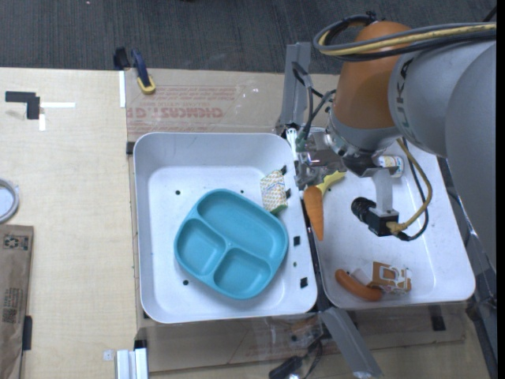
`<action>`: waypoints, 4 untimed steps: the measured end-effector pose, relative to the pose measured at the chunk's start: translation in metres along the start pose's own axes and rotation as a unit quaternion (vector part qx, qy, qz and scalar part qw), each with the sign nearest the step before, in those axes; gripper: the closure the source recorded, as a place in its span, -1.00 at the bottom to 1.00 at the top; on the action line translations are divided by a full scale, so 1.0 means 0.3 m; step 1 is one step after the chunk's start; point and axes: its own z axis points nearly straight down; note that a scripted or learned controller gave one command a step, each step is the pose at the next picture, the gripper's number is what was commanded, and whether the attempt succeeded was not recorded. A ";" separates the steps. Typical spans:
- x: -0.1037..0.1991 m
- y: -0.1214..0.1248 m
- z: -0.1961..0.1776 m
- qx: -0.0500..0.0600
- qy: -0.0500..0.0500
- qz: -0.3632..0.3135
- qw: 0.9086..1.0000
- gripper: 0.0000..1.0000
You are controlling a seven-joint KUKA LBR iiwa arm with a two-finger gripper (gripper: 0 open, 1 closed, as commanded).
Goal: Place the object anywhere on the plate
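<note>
A blue three-compartment plate (230, 244) lies in the left bin (150, 212). My gripper (308, 181) hangs over the rim between the two bins, just right of the plate's far corner. An orange carrot (315, 213) with a yellow-green top dangles from it, its upper end pinched between the fingers and its tip pointing down along the divider. The arm's grey wrist and orange band cover the back of the right bin.
A small patterned packet (274, 189) rests in the left bin, touching the plate's far right edge. The right bin (450, 243) holds a reddish sausage (357, 285) and a small orange-and-white box (392, 276) near its front. A black cable connector (375, 215) hangs off the wrist.
</note>
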 end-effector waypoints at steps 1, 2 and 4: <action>-0.001 0.000 0.000 0.000 0.000 0.000 1.000 -1.00; -0.199 -0.212 0.023 -0.001 0.000 0.005 1.000 -1.00; 0.087 -0.143 0.024 0.000 0.000 -0.009 1.000 1.00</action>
